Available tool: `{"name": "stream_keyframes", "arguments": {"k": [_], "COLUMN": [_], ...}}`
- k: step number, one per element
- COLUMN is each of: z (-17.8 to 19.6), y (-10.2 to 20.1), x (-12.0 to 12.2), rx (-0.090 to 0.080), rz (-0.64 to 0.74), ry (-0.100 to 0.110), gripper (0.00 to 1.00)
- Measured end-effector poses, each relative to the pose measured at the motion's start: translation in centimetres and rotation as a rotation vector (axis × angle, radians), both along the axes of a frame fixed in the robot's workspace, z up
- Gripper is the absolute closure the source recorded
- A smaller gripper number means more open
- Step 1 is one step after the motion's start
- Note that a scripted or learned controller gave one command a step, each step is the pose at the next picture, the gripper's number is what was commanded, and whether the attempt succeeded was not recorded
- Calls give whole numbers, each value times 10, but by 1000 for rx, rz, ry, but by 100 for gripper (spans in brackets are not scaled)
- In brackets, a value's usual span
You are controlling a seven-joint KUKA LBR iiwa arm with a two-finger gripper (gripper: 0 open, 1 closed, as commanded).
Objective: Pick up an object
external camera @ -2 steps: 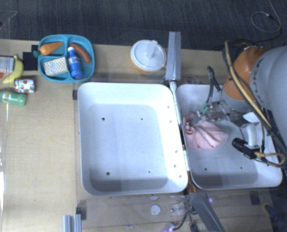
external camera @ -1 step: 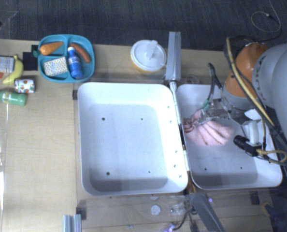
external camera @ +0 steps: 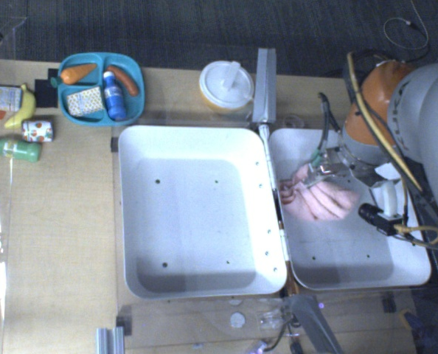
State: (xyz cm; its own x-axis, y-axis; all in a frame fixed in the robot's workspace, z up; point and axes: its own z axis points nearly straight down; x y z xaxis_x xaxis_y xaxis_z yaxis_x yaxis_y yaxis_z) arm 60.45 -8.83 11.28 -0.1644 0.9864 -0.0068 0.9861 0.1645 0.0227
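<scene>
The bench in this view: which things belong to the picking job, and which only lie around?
Job:
- gripper
- pink cloth in the right bin

Lying about:
- blue tray of toy food
- white lidded cup
- banana
- green bottle
- left bin

Two smooth, matt white plastic bins (external camera: 193,212) sit on a pale wood-grain worktop (external camera: 57,234); the pink object (external camera: 324,200) looks soft, like cloth

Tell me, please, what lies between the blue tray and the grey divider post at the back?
In the camera view, a lidded white cup stands on the bench between the blue tray and the grey post.
</scene>
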Motion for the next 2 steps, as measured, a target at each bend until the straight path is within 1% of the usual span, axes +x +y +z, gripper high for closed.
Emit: {"name": "stream_keyframes", "arguments": {"k": [1, 2], "z": [79, 52], "y": [14, -5], "x": [8, 65], "rx": [-1, -4], "rz": [207, 398], "ry": [19, 18], "gripper": [100, 100]}}
